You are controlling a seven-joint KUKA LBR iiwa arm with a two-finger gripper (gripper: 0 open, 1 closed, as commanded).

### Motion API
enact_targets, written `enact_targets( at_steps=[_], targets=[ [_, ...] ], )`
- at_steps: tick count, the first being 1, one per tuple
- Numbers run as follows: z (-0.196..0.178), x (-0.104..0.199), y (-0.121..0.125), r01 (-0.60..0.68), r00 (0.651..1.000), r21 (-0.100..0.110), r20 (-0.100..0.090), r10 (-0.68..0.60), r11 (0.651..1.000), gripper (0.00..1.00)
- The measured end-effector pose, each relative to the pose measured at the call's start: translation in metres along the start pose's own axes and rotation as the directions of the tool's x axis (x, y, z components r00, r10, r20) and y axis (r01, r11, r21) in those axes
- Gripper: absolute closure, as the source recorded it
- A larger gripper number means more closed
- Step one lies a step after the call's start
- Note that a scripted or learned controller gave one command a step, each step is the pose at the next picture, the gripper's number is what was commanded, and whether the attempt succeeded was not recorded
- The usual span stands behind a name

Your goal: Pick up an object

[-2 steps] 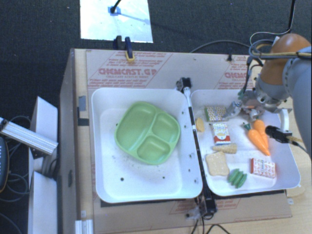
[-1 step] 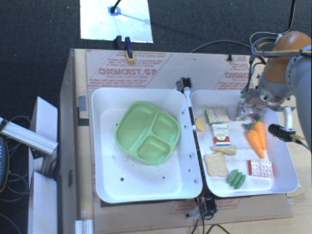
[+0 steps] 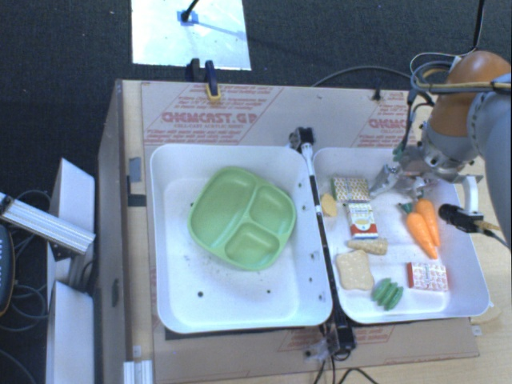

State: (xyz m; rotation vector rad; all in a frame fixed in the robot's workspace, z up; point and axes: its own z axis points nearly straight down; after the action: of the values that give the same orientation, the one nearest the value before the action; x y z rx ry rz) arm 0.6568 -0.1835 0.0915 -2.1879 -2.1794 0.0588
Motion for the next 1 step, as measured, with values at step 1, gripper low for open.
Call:
enact_targets(
  at_steps=[1],
  targets=[
    [0.0062, 0.0422, 0.0105, 0.01, 1.0, -0.067, 0.011, -0.009, 0.998, 0.0]
  ],
)
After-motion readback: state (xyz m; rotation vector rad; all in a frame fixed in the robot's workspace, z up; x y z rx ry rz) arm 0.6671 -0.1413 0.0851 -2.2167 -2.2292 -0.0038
